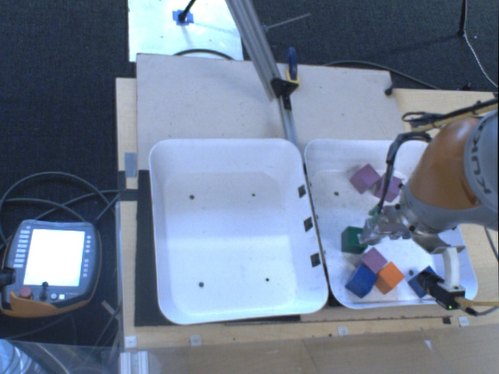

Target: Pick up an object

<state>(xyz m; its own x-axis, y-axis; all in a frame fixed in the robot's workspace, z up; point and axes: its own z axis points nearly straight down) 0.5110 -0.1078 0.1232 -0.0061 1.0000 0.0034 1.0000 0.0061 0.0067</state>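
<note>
- Down in the right bin (331, 287), gripper (373, 231) poised right over a green block (352, 240), touching or nearly so.
- Cannot tell jaw state: too blurred.
- At the gripper's 6 o'clock: small purple block (374, 259), orange block (389, 277), blue block (361, 281).
- At 12 o'clock: larger purple block (364, 178).

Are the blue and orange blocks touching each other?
Touching: the camera view shows the blue block and the orange block side by side with no gap between them.

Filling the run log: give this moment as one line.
gripper low in right bin | beside green block | nothing seen held | blue block, orange block nearby
</note>
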